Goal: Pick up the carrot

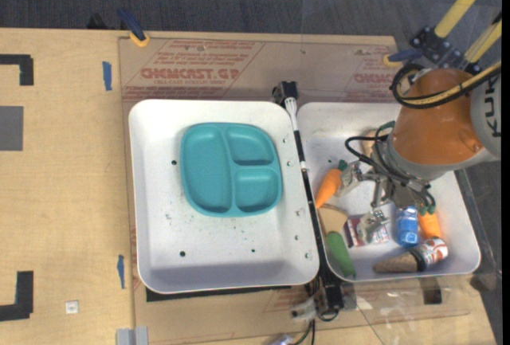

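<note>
The carrot (327,188) lies by the right bin's (470,252) left wall, untouched; the gripper (381,194) hangs mid-bin just beside it (open or shut, can't tell); looks like the approach step, so next it needs shifting left over the carrot.

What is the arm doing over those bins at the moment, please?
The arm reaches into the right bin, its gripper low among the clutter. The carrot lies at the bin's left side, beside the gripper and not between its fingers. A teal plate sits in the left bin.
</note>
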Controlling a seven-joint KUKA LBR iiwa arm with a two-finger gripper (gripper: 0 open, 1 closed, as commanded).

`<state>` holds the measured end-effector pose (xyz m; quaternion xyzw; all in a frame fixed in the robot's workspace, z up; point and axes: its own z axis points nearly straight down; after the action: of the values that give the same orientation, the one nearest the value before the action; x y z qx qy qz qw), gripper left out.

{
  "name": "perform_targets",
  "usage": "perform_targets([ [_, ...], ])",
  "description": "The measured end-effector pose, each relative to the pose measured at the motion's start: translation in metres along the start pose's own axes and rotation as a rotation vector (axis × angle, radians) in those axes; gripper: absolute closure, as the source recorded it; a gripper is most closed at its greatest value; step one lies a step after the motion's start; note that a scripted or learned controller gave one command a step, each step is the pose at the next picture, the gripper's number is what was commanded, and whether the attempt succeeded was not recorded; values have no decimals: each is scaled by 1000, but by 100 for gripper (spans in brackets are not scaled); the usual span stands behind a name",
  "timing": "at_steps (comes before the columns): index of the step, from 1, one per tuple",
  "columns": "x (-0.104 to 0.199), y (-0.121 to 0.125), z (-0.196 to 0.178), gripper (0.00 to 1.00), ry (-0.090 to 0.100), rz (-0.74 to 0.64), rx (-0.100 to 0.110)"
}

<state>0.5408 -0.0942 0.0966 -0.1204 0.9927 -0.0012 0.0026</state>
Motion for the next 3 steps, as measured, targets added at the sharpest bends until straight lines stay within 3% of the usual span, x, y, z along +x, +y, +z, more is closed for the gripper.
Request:
perform_targets([
  [1, -75, -69, -7, 0, -21, 164, 3],
  [2, -85, -24, -7, 0, -18, 405, 2],
  [3, -43, -10, -5, 0, -36, 366, 3],
])
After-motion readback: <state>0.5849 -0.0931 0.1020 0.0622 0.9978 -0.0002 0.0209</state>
